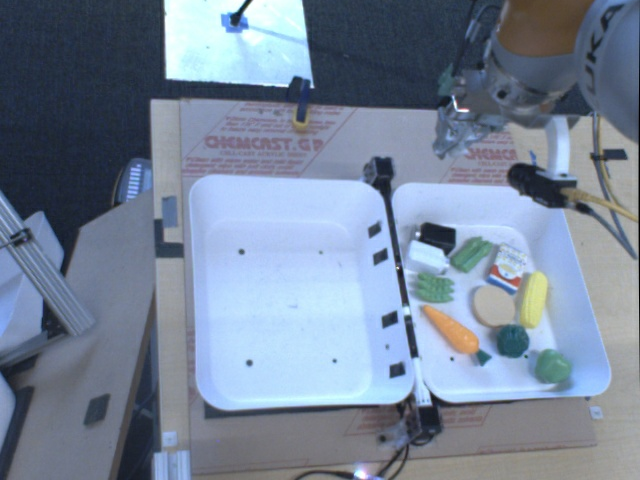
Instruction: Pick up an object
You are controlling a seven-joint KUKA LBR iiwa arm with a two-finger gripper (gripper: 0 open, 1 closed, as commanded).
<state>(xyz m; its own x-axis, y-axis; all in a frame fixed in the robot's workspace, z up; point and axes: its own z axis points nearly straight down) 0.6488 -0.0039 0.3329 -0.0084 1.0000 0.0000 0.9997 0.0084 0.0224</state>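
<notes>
My gripper point(455, 140) hangs above the back edge of the right bin point(580, 298), past its far left corner, with nothing between its fingers that I can see. In that bin lie an orange carrot point(450, 329), a yellow corn cob point(533, 299), a green pickle point(470, 254), a leafy green piece point(434, 287), a black block point(437, 235) on a white block point(427, 257), a small white carton point(509, 266), a tan round slice point(490, 306), a dark green broccoli point(513, 340) and a green round piece point(552, 366). All of them lie below and in front of the gripper.
The left bin point(290, 288) sits beside the right one, split from it by a black-clipped divider point(393, 268). A black camera mount point(540, 183) juts over the right bin's back rim. A yellow and blue clamp point(299, 103) stands behind the left bin.
</notes>
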